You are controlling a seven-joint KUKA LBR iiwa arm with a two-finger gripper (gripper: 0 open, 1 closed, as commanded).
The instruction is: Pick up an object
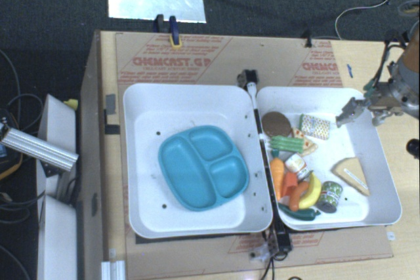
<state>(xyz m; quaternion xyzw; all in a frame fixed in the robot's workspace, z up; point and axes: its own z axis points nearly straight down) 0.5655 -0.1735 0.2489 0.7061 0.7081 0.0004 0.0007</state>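
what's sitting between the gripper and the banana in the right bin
In the camera view, mostly bare white bin floor separates the gripper from the banana; the wedge of cheese lies just right of that line.

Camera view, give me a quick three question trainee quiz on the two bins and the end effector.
1. True or false: the blue tray lies in the left bin.
2. Which sits nearest the right bin's front edge: A the brown disc, B the banana, C the patterned packet?
3. Fill in: the end effector hangs over the ____ bin.

Key: 1 true; 2 B; 3 right.
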